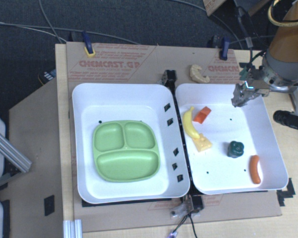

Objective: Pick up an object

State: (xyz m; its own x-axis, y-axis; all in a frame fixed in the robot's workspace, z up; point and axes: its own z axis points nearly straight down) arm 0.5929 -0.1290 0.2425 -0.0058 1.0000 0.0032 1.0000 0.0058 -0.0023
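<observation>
Whether the jaws are open or closed cannot be told; the gripper (240, 99) hangs over the right bin (268, 133) at its one o'clock corner. Within that bin, an orange block (202, 114) and a yellow banana (189, 124) lie at ten o'clock, a yellow wedge (204, 144) just below, a dark green round object (235, 149) near centre, and a sausage (255, 169) at five o'clock. The left bin (84, 133) carries a green divided tray (125, 150).
</observation>
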